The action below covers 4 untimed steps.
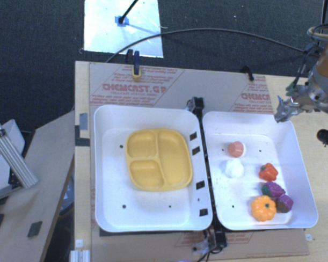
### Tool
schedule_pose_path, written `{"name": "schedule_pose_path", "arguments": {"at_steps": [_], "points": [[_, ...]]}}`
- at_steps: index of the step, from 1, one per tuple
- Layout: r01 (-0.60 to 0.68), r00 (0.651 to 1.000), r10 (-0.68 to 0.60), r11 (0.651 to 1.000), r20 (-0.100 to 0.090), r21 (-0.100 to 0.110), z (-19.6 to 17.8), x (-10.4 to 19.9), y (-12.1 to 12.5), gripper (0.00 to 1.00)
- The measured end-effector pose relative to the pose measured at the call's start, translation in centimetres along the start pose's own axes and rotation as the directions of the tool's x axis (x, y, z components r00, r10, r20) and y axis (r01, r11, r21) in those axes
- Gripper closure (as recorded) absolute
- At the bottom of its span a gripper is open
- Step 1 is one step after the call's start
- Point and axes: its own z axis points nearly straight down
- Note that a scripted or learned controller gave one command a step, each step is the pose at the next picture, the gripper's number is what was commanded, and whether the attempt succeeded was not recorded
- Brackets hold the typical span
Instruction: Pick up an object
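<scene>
Smooth plastic toy foods (259,182), round and lumpy, sit in the right bin (305,175); the hand's (283,112) opening cannot be told.

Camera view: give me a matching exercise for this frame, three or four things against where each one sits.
Things:
1. yellow divided tray
2. orange pumpkin
3. pink ball
4. end effector

Places:
A. above the right bin's far right corner
B. upper middle of the right bin
C. middle of the left bin
D. near edge of the right bin, beside the purple piece

Pairs: 1-C, 2-D, 3-B, 4-A
</scene>
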Motion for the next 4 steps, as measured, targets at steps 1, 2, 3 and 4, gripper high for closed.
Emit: {"name": "schedule_pose_path", "arguments": {"at_steps": [1, 2, 3, 4], "points": [[0.001, 1.0, -0.001, 1.0, -0.001, 0.002, -3.1, 0.0, 0.1, 1.0], [0.003, 1.0, -0.003, 1.0, -0.002, 0.004, -3.7, 4.8, 0.3, 1.0], [0.005, 1.0, -0.005, 1.0, -0.003, 0.006, -2.4, 10.9, 0.0, 1.0], [0.004, 1.0, -0.004, 1.0, -0.003, 0.005, -1.2, 16.0, 0.0, 1.0]]}}
